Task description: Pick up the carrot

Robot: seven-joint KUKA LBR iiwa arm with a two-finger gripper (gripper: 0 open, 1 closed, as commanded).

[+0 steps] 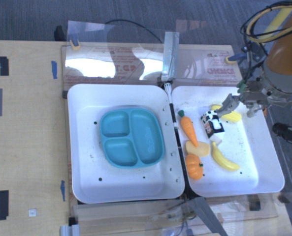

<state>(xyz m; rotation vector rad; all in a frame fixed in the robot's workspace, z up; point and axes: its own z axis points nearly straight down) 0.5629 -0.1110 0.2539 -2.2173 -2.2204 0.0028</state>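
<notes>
A: Was there any writing to read?

B: Only faint red print on the clear sheet [136, 63] standing behind the bins. It was blurred and I could not make out a word. The black-and-white toy [212, 122] bore no legible label either.

A: Where did the carrot lie?

B: The carrot [188, 130] lay in the right bin [264, 173], close along its left wall, green top toward the back and tip pointing forward. Its tip touched a pale yellow piece [197, 148], and an orange pumpkin [194, 167] sat just in front of that.

A: And the gripper?

B: The gripper [244, 104] hung over the back right part of the same bin, well to the right of the carrot. The toy and a small yellow item [228, 115] stood between them. The fingers [229, 103] were spread apart, with nothing between them.

A: How much room was there?

B: The carrot was hemmed by the bin wall on its left, while bare white floor lay to its right, up to the toy. A banana [223, 159] lay farther forward, near the bin's middle. The left bin [81, 132] held a blue tray [132, 137] with three compartments.
</notes>
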